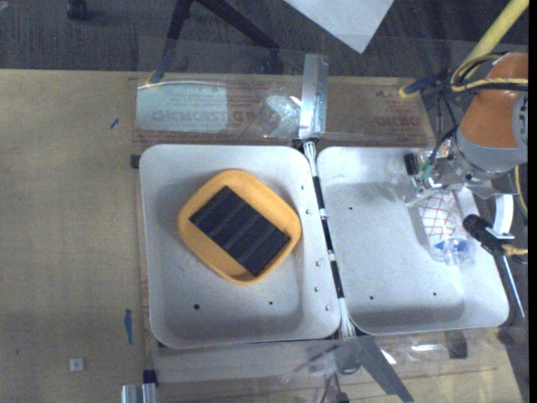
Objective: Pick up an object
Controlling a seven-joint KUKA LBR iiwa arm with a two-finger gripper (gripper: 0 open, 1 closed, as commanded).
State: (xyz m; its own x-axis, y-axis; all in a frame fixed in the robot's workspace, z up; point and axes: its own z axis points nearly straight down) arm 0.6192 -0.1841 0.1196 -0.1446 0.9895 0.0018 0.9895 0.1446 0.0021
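The clear packet (442, 225) in the right bin (394, 300) looks light, crinkly and slippery; pinch its middle. The gripper (432, 179) hangs above it, claw state impossible to tell.

Left bin (168, 309): white. Orange object (239, 225), black ribbed top. Right bin (377, 300): white; red-lattice clear packet (440, 225).

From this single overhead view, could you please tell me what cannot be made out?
- Gripper: small, blurred against the right white bin.
- Clear red-checked packet: contents too blurred to identify.
- Orange tray with black ribbed insert: underside hidden by itself.
- Grey arm: cut off at the right edge.
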